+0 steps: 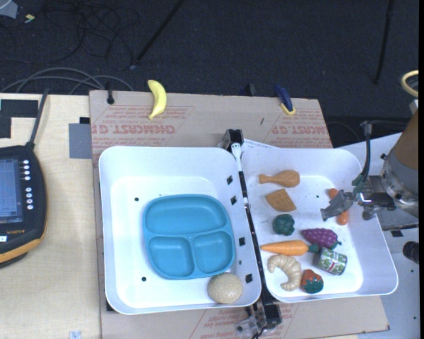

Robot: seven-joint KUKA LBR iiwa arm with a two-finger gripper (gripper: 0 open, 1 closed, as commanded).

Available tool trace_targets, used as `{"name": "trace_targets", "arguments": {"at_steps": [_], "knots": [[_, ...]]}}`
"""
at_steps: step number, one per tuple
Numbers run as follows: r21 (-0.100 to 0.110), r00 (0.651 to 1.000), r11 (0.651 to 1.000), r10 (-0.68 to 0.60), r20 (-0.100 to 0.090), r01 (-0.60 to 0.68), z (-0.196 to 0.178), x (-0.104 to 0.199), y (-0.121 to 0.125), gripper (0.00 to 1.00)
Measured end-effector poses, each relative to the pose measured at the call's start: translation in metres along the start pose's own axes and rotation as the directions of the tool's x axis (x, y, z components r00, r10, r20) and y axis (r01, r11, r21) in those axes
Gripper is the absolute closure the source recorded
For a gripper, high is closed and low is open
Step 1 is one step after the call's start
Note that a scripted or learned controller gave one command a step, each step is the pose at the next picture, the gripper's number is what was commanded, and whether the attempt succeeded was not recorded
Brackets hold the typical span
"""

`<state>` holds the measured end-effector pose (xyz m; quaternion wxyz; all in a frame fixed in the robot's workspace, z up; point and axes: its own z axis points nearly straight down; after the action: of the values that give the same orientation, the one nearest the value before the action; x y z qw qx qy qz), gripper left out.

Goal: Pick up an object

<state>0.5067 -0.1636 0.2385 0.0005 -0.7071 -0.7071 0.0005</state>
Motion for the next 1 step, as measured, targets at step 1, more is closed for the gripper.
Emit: {"name": "trace_targets", "arguments": {"at_steps": [1], "knots": [[0.001,1.0,1.0,0.0,-0.001,0.0,-0.0097,-0.0009,-0.0001,1.0]]}}
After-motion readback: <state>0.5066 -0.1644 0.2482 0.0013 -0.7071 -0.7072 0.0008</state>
